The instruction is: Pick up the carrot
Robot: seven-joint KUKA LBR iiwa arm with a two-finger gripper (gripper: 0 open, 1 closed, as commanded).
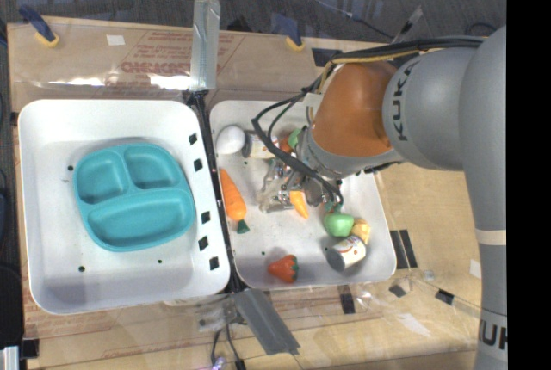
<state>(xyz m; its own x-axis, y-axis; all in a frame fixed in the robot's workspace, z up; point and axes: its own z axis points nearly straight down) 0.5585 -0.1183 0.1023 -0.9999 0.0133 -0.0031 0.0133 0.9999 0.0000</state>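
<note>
**Carrot left of claw, not gripped**

You see the carrot (232, 198) lying just left of the claw (280, 192), against the right bin (379, 269)'s left wall, apart from it. The arm (413, 114) reaches in from the right, wrist bent down over the bin. Whether the claw is wide or narrow, you can't tell.
</note>
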